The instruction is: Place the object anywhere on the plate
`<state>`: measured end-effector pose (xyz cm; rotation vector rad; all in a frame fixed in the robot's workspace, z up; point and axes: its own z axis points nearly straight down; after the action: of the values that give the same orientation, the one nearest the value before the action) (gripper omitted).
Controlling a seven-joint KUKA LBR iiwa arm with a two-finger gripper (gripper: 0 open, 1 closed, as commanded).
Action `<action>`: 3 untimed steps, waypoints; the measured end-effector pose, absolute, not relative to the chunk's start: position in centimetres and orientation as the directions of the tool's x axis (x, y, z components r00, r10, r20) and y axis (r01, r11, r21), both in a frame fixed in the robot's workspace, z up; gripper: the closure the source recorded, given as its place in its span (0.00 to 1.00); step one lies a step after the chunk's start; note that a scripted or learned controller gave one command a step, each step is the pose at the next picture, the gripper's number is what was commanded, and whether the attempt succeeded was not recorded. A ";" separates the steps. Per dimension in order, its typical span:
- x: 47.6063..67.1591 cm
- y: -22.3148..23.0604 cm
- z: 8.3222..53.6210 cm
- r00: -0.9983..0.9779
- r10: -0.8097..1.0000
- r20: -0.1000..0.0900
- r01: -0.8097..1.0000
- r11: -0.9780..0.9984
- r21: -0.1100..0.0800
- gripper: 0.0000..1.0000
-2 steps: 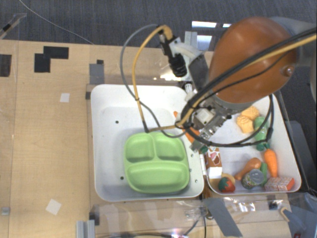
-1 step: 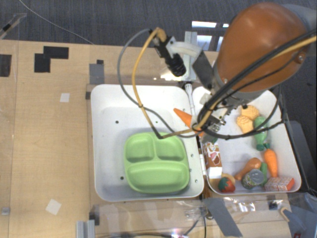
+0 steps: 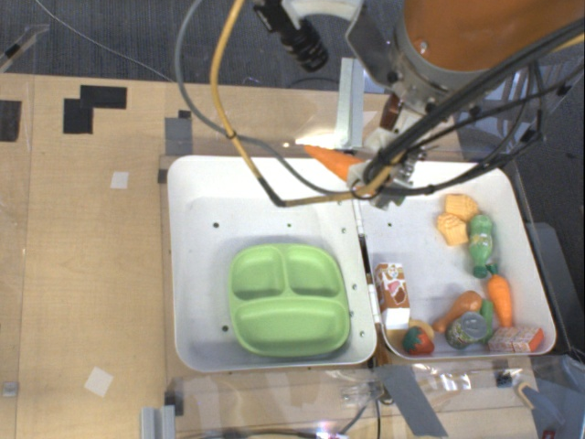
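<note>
Though fingers' [image 3: 366,158] state unclear, orange carrot [image 3: 331,161] beside them, tip pointing left, long axis near-horizontal.

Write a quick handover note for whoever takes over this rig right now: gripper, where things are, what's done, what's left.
Gripper: at the far rim between the two bins, with a toy carrot at its tip; whether it is gripped cannot be told.
Green divided plate: in the left bin, nothing on it.
Right bin: holds a small carton, a second carrot, a strawberry and other toy food.
Done: the carrot is up near the rim, above the left bin's far edge.
Left: carry it to the plate and set it down.
</note>
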<state>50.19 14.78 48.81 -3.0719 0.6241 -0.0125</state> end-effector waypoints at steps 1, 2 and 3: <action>50.9 7.2 44.2 0.961 -0.275 0.001 -0.275 -0.961 -0.004 1.00; 50.2 -0.9 31.8 0.955 -0.296 -0.005 -0.296 -0.955 -0.002 1.00; 50.1 -5.0 20.1 0.964 -0.267 -0.009 -0.267 -0.964 -0.002 1.00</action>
<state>50.09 -4.98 20.06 -3.1094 0.4234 0.0137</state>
